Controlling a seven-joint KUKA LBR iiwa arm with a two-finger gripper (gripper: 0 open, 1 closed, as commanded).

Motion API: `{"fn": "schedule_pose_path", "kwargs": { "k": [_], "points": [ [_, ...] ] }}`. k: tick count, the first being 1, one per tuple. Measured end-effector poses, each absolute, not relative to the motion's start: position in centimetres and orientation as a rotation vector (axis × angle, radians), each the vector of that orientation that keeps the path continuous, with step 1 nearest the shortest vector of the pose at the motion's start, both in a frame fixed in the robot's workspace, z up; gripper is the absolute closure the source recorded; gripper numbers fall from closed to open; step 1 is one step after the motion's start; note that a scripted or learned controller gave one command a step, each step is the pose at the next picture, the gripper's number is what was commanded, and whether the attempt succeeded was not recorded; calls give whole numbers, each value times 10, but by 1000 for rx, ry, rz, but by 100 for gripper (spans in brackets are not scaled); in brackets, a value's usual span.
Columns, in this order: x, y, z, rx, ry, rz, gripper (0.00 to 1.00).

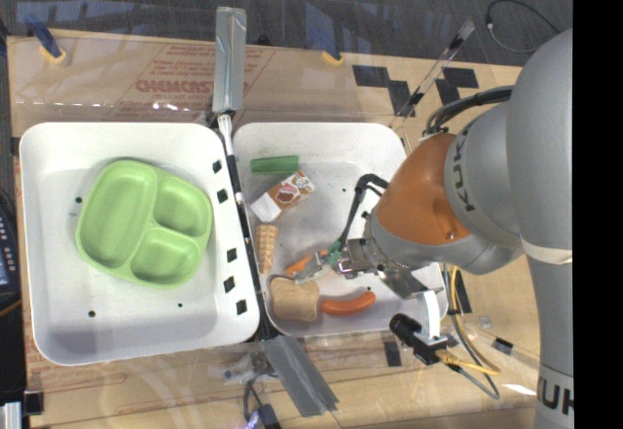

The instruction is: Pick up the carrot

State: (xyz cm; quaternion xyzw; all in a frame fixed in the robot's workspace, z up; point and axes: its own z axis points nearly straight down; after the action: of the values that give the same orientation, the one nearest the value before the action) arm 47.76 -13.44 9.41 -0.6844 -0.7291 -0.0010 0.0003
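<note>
The carrot (302, 264) lies near the right bin's (321, 137) six-o'clock rim, open floor toward twelve, while the gripper (343, 260) reaches from three o'clock just beside it, jaw state indiscernible.

The wooden bench (117, 77) carries two shallow white bins, and taking the grey divider strip (230, 57) as the mark, the left bin (39, 223) lies to its left and the right bin (389, 140) to its right, their inner walls meeting just below it. Beyond the strip and to both sides, a clear plastic sheet with red lettering (161, 85) lies flat on the wood along the bins' far edge. Right of the strip, past the right bin's far corner, black square markings (384, 82) show on the bench top.
</note>
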Motion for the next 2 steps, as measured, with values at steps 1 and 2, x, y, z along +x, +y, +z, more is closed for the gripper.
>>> {"fn": "schedule_pose_path", "kwargs": {
  "k": [1, 2],
  "points": [
    [515, -102, 92, -2077, -2354, 0, 0],
    [584, -101, 92, -1960, -2456, 2, 0]
  ]
}}
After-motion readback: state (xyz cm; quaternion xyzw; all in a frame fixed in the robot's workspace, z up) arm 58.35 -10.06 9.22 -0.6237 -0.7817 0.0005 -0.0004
